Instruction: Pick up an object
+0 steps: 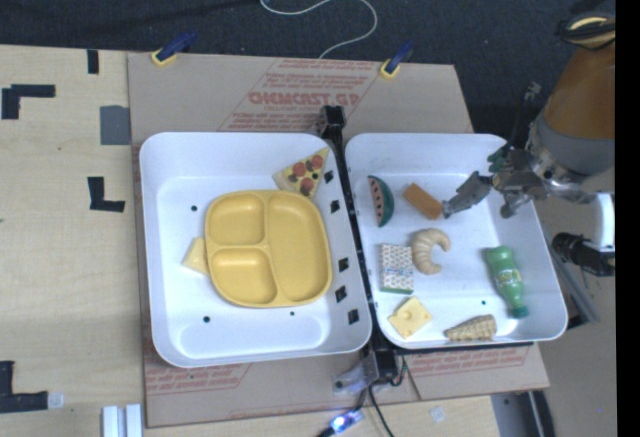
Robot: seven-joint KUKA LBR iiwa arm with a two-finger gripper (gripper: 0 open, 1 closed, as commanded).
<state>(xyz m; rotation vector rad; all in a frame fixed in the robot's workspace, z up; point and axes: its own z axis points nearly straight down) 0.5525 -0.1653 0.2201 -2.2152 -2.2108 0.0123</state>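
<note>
Wafer (470, 329) and cheese wedge (410, 317) sit well below the jaws (485, 192), which you'll see spread apart, empty, over the right bin (455, 143). Brown block (423, 200) lies just left; likely your nearest pick target.

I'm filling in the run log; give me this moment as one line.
gripper: open, holding nothing | position: over right bin, upper right part | nearest: brown block, croissant | pick: not yet done

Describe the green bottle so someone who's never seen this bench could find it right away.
Look in the right bin, along its right wall. The green bottle lies there on its side, right of the croissant. It is the only bright green, long thing in that bin.
</note>
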